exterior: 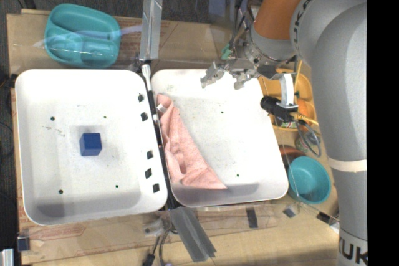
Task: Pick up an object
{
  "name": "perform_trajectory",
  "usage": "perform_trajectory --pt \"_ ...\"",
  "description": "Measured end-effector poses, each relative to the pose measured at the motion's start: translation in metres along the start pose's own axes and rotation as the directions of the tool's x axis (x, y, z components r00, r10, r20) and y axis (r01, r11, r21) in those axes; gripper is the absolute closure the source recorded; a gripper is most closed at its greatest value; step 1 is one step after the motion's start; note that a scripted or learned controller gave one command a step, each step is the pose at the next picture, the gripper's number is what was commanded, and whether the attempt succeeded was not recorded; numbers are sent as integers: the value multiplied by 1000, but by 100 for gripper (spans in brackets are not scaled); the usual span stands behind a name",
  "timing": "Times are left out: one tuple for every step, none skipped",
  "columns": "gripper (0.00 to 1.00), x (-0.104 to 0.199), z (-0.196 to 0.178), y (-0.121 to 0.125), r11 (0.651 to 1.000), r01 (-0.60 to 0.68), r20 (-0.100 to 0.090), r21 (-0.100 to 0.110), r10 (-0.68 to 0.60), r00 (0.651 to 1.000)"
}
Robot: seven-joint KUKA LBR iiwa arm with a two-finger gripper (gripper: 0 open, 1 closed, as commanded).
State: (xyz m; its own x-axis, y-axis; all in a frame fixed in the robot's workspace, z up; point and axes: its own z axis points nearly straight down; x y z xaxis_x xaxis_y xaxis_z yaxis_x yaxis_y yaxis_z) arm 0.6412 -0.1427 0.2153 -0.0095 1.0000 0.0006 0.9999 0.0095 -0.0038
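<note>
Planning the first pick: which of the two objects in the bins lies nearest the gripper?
The crumpled pink cloth, in the same right-hand bin the gripper hovers over; the small blue cube sits in the other.

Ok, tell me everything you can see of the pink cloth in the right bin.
The pink cloth looks like soft, towel-like fabric, crumpled into a long bunch with folds along its length. It lies flat in the right bin, against that bin's left wall, running from near the upper left corner down to the lower edge and widening toward the bottom. It touches the bin's floor and left wall. The gripper hangs apart from it, over the bin's far edge.
</note>
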Motion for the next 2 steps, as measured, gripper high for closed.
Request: perform_trajectory --pt "0 47 76 -68 996 -88 0 2 88 996" --pt "0 30 123 -121 999 41 -1 -4 -41 999"
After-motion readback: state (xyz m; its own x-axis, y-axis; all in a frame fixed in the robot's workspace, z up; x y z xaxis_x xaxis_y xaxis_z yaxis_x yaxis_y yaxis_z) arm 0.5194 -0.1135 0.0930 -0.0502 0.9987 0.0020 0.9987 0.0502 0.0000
